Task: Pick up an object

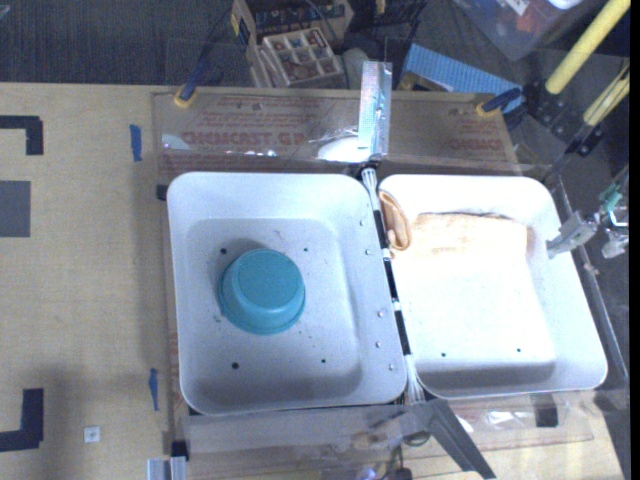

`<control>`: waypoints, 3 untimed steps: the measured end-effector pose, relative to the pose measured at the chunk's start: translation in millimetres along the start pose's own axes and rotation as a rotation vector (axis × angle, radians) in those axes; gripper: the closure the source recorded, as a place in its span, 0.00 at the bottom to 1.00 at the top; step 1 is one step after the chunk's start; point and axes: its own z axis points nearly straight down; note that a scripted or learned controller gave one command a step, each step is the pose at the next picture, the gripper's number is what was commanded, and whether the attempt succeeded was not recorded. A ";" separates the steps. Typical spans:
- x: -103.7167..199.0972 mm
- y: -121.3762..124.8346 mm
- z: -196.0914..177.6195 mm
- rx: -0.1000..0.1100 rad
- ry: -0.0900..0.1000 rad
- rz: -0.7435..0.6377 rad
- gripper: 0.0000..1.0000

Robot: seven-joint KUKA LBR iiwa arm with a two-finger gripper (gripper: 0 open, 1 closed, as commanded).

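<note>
Down at the near edge, the table [80, 388] shows pale wood and a few dark markers, and just above it sit the two white bins side by side. The left bin [190, 208] holds the obvious target: a teal bowl [262, 290], upside down, resting left of centre on the bin floor, round, so no long axis to line up on. The right bin [575, 368] has a tan, flattish thing [470, 233] lying along its far wall with an orange loop [397, 223] at its left end, possibly a cloth or bag, hard to say under this glare. Out at the right edge, beyond the right bin's far right corner, there's the end effector [585, 230], small and pale, hovering outside the rim; I cannot tell how far it is open, and nothing shows in its grip. So here is the relation that matters: the bowl lies well to the end effector's left, across the whole right bin and the divider, and a little nearer the camera. The tan thing is much closer, just left of it. Farther back, cardboard [250, 128] and clutter.
</note>
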 end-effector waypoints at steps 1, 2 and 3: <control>46.8 49.5 47.2 -0.001 -0.001 0.531 0.00; 115.8 99.0 157.9 0.005 0.000 0.611 0.00; 117.0 99.7 147.4 0.005 -0.002 0.606 1.00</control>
